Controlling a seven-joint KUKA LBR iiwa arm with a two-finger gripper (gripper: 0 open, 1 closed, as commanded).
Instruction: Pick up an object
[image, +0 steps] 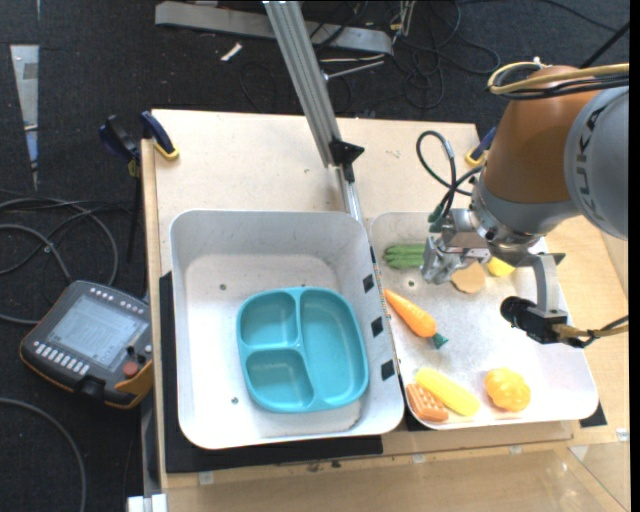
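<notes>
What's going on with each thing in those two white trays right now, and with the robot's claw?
Gripper: low in the right bin, near its back edge.
Teal divided tray: flat in the left bin, nothing in its compartments.
Carrot: lying loose.
Green vegetable: lying beside the gripper.
Tan piece: lying by the gripper.
Yellow pepper: resting loose.
Corn: lying flat.
Waffle piece: at the front rim.

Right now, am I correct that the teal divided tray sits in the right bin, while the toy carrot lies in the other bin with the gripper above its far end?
Not quite: the camera view shows the teal divided tray in the left bin. The toy carrot lies in the right bin, with the gripper above its far end.
</notes>
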